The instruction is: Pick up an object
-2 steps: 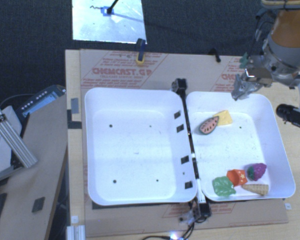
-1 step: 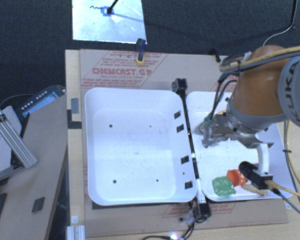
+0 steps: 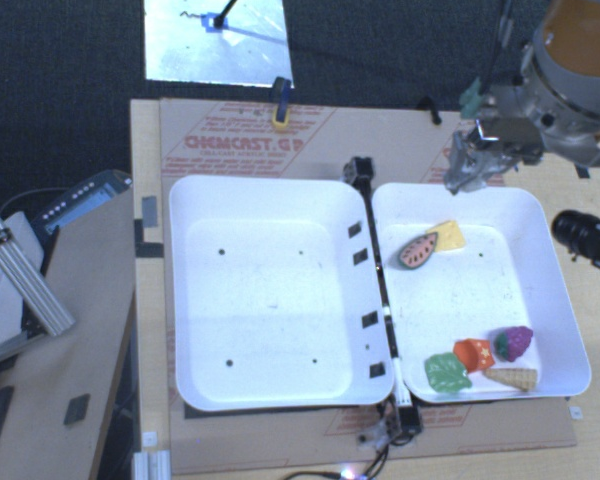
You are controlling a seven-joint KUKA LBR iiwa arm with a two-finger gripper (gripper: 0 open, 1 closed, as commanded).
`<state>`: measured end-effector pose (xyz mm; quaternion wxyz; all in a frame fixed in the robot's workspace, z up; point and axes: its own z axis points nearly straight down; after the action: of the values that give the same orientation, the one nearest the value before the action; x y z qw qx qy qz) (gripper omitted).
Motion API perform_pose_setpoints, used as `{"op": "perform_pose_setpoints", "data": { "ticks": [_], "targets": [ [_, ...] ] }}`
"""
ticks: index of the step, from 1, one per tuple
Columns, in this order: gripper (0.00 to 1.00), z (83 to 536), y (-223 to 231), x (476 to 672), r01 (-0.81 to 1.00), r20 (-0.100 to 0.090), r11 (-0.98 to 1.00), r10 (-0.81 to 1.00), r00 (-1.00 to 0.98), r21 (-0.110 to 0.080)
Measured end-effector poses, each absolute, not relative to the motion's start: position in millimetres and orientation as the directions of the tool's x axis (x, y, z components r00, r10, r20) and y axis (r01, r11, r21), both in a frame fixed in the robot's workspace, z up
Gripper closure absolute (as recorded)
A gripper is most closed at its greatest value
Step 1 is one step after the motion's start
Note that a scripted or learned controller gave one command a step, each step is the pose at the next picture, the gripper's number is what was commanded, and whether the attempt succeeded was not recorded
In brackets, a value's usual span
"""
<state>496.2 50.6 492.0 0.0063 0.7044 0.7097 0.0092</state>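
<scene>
Across the bench (image 3: pixel 280 138), seen from the one fixed camera above: two shallow white plastic bins side by side, joined along a dark central divider with black clips.

Left bin (image 3: pixel 185 298): white floor and rounded walls.

Right bin (image 3: pixel 555 268), contents:
- Flat reddish-brown oval piece with dark seeds, like a fruit slice (image 3: pixel 417 251), near the far edge, toward the divider side.
- Pale yellow wedge-shaped block (image 3: pixel 448 235), touching the oval piece on its far right side.
- Crumpled green soft piece (image 3: pixel 446 373), at the near edge.
- Small orange-red toy object (image 3: pixel 473 353), just beside the green piece, to its right.
- Purple knobbly toy fruit (image 3: pixel 514 343), near the near right corner, just beside the orange-red object.
- Tan ridged cone, lying on its side (image 3: pixel 512 377), along the near edge below the purple fruit.

Arm: grey with orange band, entering from the right at the top. Two-finger gripper (image 3: pixel 467 173): hangs above the far edge of the right bin, well apart from every item, nothing between its fingers; whether they are spread or closed cannot be told.

Beyond the bins: brown printed cardboard sheet (image 3: pixel 250 133) under both bins; yellow and blue clamp (image 3: pixel 280 103) at its far edge; shiny square metal plate (image 3: pixel 217 28) on the dark floor beyond.
</scene>
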Motion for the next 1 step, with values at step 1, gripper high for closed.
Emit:
{"op": "perform_pose_setpoints", "data": {
  "ticks": [1],
  "targets": [
    [1.00,349.8,124.9,489.0,1.000,0.000,0.011,1.000,-0.011,-0.010]
  ]
}}
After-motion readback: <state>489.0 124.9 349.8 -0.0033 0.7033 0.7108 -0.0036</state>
